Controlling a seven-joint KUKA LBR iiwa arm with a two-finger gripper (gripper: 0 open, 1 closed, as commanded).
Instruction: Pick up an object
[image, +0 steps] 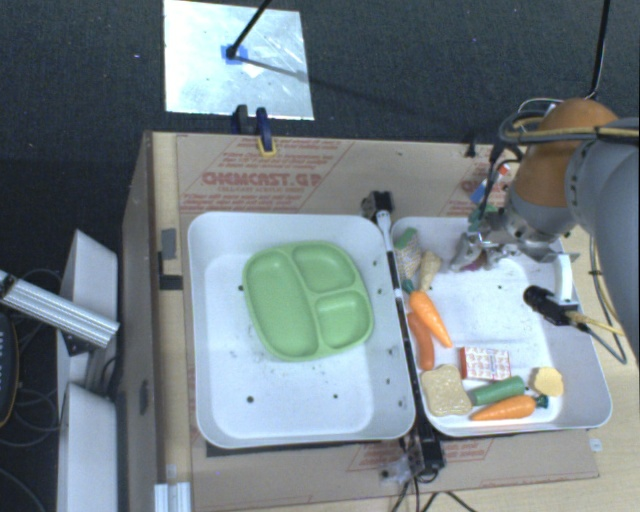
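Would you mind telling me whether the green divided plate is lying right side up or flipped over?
Right side up: the green divided plate lies flat in the left bin, its three compartments facing upward.

arm (600, 160) cropped right, hand (478, 250) perhaps blurred

A green plate (306, 300) with three compartments lies in the left bin (225, 400). Brown board (300, 175) with red print covers the bench under both bins. A blue clamp (262, 128) grips its far edge.

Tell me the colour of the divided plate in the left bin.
The divided plate is light green all over, seen plainly in the camera view.
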